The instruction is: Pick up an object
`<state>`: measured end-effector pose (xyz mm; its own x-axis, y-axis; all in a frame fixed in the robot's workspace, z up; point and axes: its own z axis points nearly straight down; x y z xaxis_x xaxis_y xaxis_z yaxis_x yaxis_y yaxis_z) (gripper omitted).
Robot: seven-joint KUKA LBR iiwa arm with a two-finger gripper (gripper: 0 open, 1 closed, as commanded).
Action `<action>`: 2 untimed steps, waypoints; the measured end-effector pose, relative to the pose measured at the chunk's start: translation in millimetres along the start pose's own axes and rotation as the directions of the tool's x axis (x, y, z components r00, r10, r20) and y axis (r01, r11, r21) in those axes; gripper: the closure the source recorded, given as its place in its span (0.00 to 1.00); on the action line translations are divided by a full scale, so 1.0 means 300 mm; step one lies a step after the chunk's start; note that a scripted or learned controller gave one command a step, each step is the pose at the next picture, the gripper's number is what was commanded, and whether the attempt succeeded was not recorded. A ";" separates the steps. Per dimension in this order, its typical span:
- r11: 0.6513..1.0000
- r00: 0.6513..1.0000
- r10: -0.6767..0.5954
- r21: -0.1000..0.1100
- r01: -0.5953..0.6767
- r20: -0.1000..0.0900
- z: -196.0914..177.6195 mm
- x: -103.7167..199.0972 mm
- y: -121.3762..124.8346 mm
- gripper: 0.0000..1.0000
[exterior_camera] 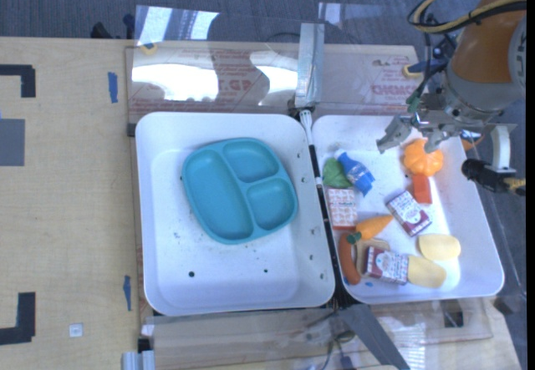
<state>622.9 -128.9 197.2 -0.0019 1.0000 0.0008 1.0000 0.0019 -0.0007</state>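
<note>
My gripper (pixel 414 141) hangs over the back of the right bin (pixel 485 218), its two fingers spread open. An orange toy fruit (pixel 425 161) lies just below and slightly right of the fingertips; the view does not show it clamped between them. Lower in the same bin lie a red stick-shaped piece (pixel 421 190), a red-and-white box (pixel 407 212), a carrot (pixel 374 225), a blue wrapped item (pixel 358 174) and a green piece (pixel 336 174).
A teal divided plate (pixel 241 189) rests in the left bin (pixel 159 218). Near the right bin's front lie two pale yellow pieces (pixel 439 246), a red sausage (pixel 349 261) and printed packets (pixel 386 265). A clear wall (pixel 306 68) stands behind both bins.
</note>
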 end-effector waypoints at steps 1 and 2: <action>0.998 0.998 -0.063 -0.006 0.063 0.001 -0.139 0.027 0.074 0.00; 0.995 0.996 -0.094 0.012 0.094 -0.002 0.308 0.098 0.036 0.00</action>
<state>633.5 -99.3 104.9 -0.0963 0.9953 0.0031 0.9953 0.0963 -0.0130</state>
